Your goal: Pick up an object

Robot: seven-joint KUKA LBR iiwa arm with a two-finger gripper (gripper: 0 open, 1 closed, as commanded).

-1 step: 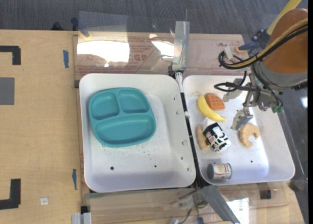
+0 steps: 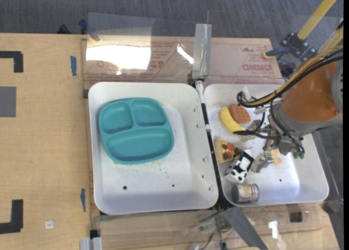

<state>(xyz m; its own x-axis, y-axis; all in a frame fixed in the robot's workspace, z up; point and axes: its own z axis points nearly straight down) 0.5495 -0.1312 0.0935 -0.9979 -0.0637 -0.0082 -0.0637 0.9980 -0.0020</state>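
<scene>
Fingers [image 2: 264, 162] hover over right bin [image 2: 305, 189] beside black-and-white toy [image 2: 239, 170].

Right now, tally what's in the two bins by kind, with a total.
Divided plate, teal: 1, in the left bin
Toy food: 3, banana, orange-brown round piece, pizza slice, in the right bin
Black-and-white toy: 1
Small can: 1
Total: 6
A few pieces near the gripper are too hidden to identify.

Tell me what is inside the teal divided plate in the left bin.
The teal divided plate shows three bare compartments with nothing in them. It lies flat in the left bin, so whatever is beneath it is covered.
</scene>
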